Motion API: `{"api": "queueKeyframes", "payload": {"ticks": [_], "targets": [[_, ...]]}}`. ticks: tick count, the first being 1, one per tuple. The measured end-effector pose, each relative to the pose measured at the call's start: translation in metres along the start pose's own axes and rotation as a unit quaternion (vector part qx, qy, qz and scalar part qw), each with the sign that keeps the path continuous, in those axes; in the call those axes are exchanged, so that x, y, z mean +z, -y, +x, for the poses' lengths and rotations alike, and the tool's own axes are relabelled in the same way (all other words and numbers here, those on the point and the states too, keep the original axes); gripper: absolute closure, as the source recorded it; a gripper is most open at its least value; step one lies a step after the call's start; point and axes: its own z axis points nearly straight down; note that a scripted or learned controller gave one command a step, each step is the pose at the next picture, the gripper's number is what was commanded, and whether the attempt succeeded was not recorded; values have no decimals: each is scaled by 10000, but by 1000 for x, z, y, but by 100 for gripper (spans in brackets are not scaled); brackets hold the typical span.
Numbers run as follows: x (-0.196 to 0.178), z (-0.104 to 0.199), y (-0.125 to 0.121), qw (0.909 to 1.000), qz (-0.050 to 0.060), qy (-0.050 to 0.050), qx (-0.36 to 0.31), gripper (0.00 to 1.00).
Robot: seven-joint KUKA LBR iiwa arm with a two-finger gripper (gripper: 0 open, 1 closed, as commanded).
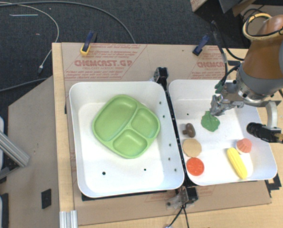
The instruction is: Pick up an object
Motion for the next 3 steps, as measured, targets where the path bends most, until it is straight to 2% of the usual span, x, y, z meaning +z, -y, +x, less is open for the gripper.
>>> {"api": "queueKeyframes", "payload": {"ticks": [1,2,3], "targets": [[-13,53,-8,10000,3,-2,1,100],[-1,103,-16,10000,24,-5,1,100],[-7,155,-37,10000,1,-6,0,100]]}}
